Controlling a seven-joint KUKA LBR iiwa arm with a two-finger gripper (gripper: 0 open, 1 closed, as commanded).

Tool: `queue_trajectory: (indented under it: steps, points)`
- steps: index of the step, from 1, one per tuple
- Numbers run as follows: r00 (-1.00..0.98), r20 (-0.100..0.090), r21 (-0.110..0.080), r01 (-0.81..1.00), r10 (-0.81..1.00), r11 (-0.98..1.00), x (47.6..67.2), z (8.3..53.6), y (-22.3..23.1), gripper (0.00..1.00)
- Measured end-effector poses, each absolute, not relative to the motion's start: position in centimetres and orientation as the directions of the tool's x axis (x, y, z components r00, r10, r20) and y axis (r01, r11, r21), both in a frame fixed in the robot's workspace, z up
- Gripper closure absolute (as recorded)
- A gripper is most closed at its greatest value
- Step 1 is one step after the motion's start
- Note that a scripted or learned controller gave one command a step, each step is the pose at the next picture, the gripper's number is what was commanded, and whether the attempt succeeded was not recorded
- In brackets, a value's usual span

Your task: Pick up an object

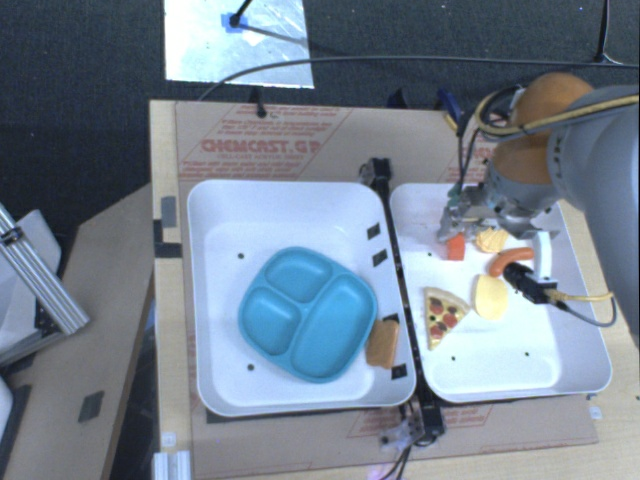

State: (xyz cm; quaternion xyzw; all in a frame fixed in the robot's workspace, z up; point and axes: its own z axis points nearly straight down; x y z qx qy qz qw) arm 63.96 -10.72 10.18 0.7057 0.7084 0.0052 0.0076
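Hovering at the upper right of the frame, the gripper (462, 226) sat low over the right bin (520, 368), just above a small orange-red block (456, 249); its grip state could not be told. A straight, centred descent looked wisest, clear of the neighbouring toy hot dog (511, 259).

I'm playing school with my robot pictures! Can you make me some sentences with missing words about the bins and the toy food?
1. The blue divided plate lies in the ____ bin.
2. The pizza slice lies in the ____ bin.
3. The plate's colour is ____.
4. The gripper hangs above a small ____ block.

Missing words: left; right; blue; orange
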Motion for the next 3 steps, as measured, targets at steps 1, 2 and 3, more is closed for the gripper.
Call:
queue_trajectory:
  steps: [1,2,3]
  points:
    - [0.000,-0.001,0.006,1.000,1.000,0.000,63.9,14.8,-11.3,1.00]
    - [-0.004,-0.001,0.007,1.000,1.000,0.004,64.0,19.2,-11.2,1.00]
    - [-0.005,-0.001,0.007,1.000,1.000,0.005,64.4,23.7,-10.9,1.00]
